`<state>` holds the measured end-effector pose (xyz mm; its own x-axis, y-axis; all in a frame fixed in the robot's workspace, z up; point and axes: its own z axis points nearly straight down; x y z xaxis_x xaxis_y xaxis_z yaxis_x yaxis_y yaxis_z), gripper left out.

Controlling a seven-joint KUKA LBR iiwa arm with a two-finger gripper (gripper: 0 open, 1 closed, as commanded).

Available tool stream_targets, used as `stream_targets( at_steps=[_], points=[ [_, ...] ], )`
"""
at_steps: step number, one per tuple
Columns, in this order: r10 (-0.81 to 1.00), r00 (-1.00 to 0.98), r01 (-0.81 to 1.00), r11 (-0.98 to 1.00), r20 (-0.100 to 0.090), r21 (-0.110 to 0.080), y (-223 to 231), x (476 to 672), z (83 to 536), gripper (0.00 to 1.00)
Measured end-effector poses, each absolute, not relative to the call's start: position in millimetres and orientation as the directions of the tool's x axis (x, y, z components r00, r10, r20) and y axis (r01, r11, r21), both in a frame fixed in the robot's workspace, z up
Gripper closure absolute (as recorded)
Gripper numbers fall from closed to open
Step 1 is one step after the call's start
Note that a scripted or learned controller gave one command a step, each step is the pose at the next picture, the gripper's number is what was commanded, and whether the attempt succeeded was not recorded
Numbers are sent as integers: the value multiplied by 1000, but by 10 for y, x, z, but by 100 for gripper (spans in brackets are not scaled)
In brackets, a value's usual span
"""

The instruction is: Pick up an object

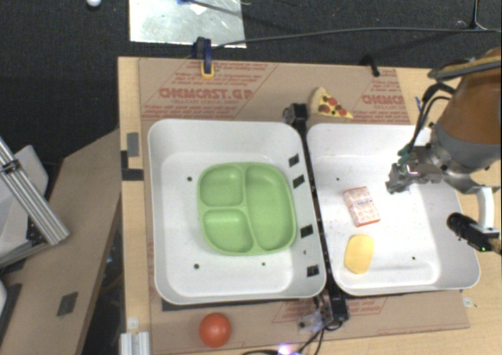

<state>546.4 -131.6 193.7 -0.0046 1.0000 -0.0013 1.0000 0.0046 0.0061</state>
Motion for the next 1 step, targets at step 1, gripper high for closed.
stream_targets(
  at_steps=[1],
  points=[
    [1000, -5, 1000, 5, -1, 6, -1318, 5478, 2471, 100]
  ],
)
